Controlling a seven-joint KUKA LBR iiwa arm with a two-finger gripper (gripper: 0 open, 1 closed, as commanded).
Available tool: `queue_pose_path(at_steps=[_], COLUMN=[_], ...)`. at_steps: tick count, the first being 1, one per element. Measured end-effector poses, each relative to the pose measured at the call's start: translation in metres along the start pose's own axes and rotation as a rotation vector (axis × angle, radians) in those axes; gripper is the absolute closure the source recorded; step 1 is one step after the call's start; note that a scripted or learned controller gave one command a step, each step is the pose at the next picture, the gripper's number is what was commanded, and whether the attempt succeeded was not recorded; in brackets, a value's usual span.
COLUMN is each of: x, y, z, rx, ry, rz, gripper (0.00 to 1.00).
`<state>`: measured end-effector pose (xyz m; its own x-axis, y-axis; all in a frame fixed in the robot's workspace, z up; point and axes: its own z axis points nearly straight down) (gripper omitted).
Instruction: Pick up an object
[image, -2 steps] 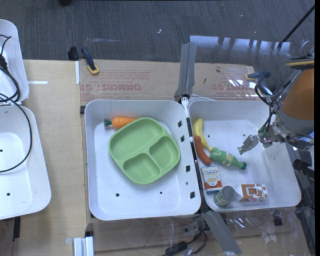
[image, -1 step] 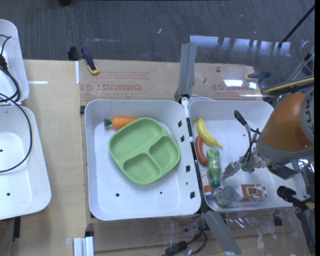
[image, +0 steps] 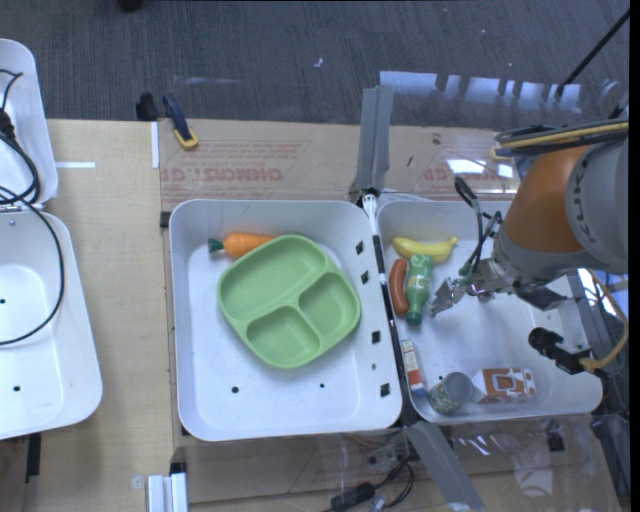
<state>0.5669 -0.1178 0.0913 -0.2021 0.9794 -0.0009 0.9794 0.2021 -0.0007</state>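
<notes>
Grey arm with orange band reaches in over right white bin (image: 560, 400); two-finger gripper (image: 446, 296) low, just right of a green plastic bottle (image: 417, 288), fingers slightly apart, nothing between them. Bottle lies beside a red sausage-shaped toy (image: 399, 285), below a yellow toy banana (image: 424, 246). Left white bin (image: 200, 380): light green divided plastic plate (image: 288, 300), orange toy carrot (image: 240, 243) at its upper-left edge.
</notes>
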Motion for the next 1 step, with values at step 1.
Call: queue_pose_path(at_steps=[1], x=[0.0008], y=[0.0564], z=[0.0003], rx=[0.002], ry=[0.0], rz=[0.107], gripper=[0.0])
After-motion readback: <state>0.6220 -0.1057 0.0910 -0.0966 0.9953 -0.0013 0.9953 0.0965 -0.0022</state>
